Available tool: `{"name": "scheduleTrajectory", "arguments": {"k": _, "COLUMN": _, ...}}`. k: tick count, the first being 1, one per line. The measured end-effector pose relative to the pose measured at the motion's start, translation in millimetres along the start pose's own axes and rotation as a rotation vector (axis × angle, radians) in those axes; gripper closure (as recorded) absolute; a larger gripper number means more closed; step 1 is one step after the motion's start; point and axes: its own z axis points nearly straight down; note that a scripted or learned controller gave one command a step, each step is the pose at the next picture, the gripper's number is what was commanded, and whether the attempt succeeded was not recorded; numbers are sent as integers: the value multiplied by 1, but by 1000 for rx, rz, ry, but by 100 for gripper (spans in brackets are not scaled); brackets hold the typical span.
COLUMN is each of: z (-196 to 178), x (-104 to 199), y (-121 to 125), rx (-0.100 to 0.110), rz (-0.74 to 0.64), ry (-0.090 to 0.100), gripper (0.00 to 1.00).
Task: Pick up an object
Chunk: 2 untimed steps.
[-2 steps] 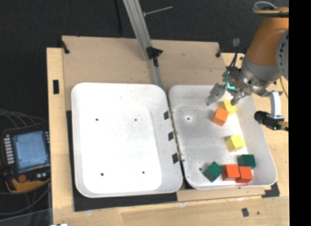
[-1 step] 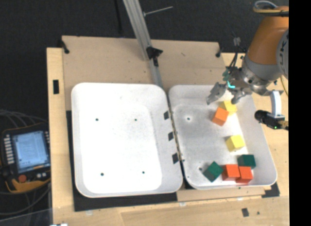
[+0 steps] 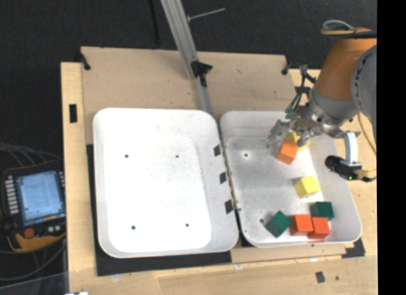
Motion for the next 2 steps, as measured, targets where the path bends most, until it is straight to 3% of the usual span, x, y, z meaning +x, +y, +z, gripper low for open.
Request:
{"name": "scheduleTrajectory", "arguments": {"k": 1, "z": 26, "x": -2, "y": -2, "rx": -22, "rz": -3, "ry": -4, "gripper": 0}}
{"name": "scheduleTrajectory", "arguments": {"k": 2, "z": 28, "x": -2, "y": 0, "rx": -28, "rz": -3, "ry": -5, "gripper": 0}}
